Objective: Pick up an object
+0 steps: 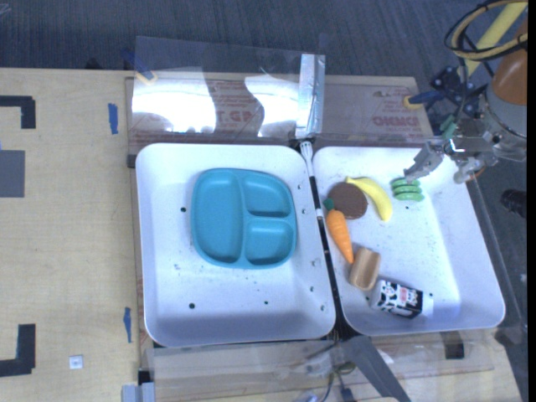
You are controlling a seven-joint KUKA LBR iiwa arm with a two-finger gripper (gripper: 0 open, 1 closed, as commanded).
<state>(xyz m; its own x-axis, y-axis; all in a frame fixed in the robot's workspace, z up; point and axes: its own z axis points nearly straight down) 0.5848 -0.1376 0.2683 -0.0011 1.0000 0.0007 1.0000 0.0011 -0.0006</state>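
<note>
Partly cut off by the picture's right edge, the arm [507, 74] shows little more than its orange band, some looped yellow cable and a cluster of grey metal parts. The jaws [442, 164] hang above the upper right corner of the right bin [469, 249]: two pale metal fingers [424, 162] stand apart with nothing between them, one slanting down toward the green piece, the other nearer the bin's rim. Glare makes their tips hard to separate from the white plastic beneath.

In the right bin, a small green ridged object [408, 191] lies just below the left fingertip; its exact form is too small to tell. Beside it a yellow banana [373, 196] curves against a brown round disc [347, 200], which it partly overlaps. An orange carrot [339, 234] with a green top lies below the disc, tapering toward a tan, cork-like cylinder [365, 268]. Near the bin's lower edge a small black-and-white patterned carton [398, 298] lies on its side; its print cannot be read.

The left bin [159, 249] holds a smooth blue divided plate [244, 218] with three compartments, lying flat. Dark specks dot both bin floors. Behind the bins a clear plastic sheet [218, 99] throws bright reflections that hide the cardboard under it. The wooden worktop [59, 224] carries black tape marks at the left.
</note>
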